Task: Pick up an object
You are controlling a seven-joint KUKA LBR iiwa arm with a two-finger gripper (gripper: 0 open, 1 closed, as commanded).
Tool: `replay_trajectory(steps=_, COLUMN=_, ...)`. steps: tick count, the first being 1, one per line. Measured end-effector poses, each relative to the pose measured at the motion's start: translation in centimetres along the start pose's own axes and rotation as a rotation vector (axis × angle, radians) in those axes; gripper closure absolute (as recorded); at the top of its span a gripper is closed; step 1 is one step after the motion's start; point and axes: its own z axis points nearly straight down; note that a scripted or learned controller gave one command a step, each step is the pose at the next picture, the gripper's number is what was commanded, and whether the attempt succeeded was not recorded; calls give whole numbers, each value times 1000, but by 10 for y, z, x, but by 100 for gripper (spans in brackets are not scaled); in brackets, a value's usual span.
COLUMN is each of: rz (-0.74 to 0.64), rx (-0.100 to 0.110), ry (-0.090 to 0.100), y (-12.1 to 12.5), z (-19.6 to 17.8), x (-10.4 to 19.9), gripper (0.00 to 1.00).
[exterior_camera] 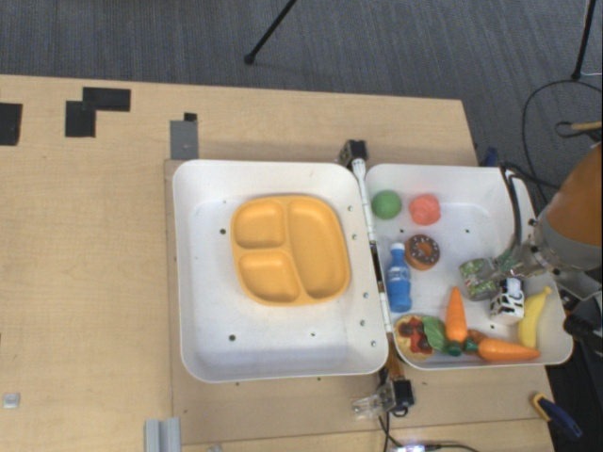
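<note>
Gripper [490, 276] hanging low in right bin [471, 191], jaws' state unclear. Crowding risking miss: banana [533, 316], cow figure [510, 299], carrot [456, 315] lying close.

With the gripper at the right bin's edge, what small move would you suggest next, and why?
Probably lower the gripper straight down a little. It sits in the right bin over a grey-green object, beside the banana and black-and-white toy, with nothing visibly held.

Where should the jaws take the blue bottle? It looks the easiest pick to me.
Across the body of the blue bottle, below its white cap, coming from above with the jaws on its long sides. It seems to lie flat, long axis running up-down in the view, beside the right bin wall.
</note>
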Motion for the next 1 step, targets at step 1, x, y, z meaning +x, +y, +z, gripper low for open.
replay_trajectory(steps=1, rz=134, rx=37, ry=20, y=85, z=-36, x=39, gripper=100)
